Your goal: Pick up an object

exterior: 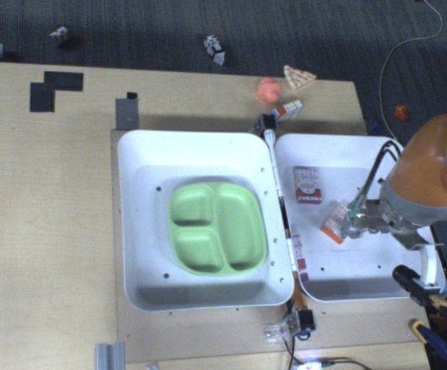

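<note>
On the pale wooden bench (46,230) two shallow white bins sit side by side, touching along a shared middle edge. The left bin (142,168) holds a light green divided tray (217,227), lying flat near the bin's centre with its three compartments facing up. The right bin (362,272) holds two small things: a red-and-white packet (308,184) lying flat toward the bin's far left part, and a small clear packet with an orange end (333,225) nearer the middle.

The arm (431,176) reaches in from the right, its orange band bulking over the right bin's right edge and its grey wrist angled down and leftward into the bin. The gripper (352,220) sits low at the end of it, its tip right against the clear packet's right side. Whether the packet is actually between the fingers is too small and blurred to tell, and their spread cannot be made out either.

Beyond the bins, near the bench's far edge, lie a pink ball (268,90) and a wedge-shaped pizza-slice toy (299,76) close together.
</note>
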Tool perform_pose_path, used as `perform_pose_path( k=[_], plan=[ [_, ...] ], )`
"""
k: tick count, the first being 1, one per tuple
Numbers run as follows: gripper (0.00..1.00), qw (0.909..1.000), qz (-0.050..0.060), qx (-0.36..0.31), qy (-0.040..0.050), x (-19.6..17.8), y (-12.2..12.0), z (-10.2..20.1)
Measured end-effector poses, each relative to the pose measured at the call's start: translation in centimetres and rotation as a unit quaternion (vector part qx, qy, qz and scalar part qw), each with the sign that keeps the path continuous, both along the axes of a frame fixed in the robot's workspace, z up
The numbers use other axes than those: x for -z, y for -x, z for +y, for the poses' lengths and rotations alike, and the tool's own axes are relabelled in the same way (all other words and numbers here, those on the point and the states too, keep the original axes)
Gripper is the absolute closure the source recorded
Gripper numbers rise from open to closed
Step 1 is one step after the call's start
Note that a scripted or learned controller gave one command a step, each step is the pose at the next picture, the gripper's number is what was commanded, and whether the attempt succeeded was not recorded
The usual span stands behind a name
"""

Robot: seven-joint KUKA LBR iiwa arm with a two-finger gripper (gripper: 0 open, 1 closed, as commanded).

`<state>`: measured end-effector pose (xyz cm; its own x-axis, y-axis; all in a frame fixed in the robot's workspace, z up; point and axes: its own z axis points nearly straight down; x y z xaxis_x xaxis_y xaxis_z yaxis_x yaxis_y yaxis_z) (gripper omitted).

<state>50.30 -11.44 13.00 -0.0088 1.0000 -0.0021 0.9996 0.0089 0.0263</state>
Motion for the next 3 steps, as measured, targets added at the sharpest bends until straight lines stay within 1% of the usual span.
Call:
perform_pose_path(
  k=[1, 2, 3],
  plan=[
    [0.00, 1.0000, 0.000, 0.000, 0.0000, 0.0, 0.0, 0.0],
    [0.00, 0.9999, 0.010, 0.003, -0.0002, 4.3, -1.4, 2.8],
    [1.00, 1.0000, 0.007, 0.002, -0.0003, 3.2, -1.6, 2.9]
  ],
)
